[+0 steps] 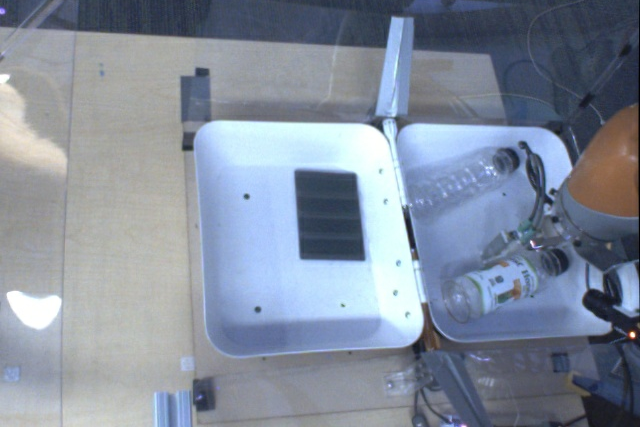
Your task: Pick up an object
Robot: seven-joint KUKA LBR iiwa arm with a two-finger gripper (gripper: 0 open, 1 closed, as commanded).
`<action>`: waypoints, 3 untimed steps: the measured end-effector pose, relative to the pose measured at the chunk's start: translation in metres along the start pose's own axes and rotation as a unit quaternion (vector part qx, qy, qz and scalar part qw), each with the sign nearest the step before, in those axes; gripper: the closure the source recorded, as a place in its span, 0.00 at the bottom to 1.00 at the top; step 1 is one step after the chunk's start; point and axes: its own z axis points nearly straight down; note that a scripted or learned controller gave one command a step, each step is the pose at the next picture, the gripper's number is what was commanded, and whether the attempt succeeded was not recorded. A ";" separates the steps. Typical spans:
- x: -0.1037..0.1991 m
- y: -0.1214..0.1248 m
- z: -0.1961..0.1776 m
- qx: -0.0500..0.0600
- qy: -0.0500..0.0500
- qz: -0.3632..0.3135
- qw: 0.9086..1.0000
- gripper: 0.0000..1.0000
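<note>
Camera view from above gives us two white bins side by side on the wooden bench (110, 245). Our left bin (230, 315) carries a dark ribbed rectangular pad (329, 214) lying flat near its middle. Our right bin (440, 143) holds two clear plastic bottles. One, the empty clear bottle (462, 179), lies on its side toward the far wall, its dark cap pointing right. The other, the labelled bottle (497, 288), lies on its side near the front wall; it is transparent, wrapped in a white label with green and dark print, and its dark cap also points right. Our gripper (530, 240) sits low over the right bin, just above the labelled bottle's cap end. We cannot tell from here how its tips are set.
</note>
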 end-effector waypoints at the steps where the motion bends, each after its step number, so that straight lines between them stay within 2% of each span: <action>1: -0.001 0.005 -0.013 -0.005 -0.002 0.000 1.000 1.00; 2: -0.001 0.004 -0.013 -0.005 -0.002 0.000 1.000 0.00; 3: -0.019 0.051 -0.026 0.002 0.001 -0.144 0.990 0.00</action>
